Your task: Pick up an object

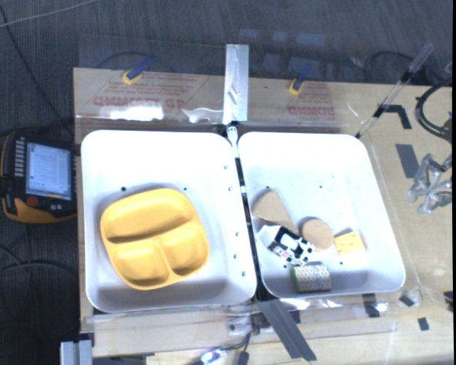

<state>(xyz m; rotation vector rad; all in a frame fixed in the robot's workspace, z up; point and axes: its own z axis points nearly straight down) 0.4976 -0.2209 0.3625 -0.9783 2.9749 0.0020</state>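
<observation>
Two bins [137, 158], yellow tray [154, 236], possibly sponge [349, 242]

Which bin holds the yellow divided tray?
The left bin: the yellow three-compartment tray lies in it alone. The right bin holds several small items instead.

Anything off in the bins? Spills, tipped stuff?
Nothing spilled or damaged. The yellow tray sits askew in the left bin; the small items are bunched in the right bin toward its near edge.

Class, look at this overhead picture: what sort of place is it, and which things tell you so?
Probably a robotics lab bench: two white bins side by side, a handheld control pendant on the floor, and loose cables.
</observation>
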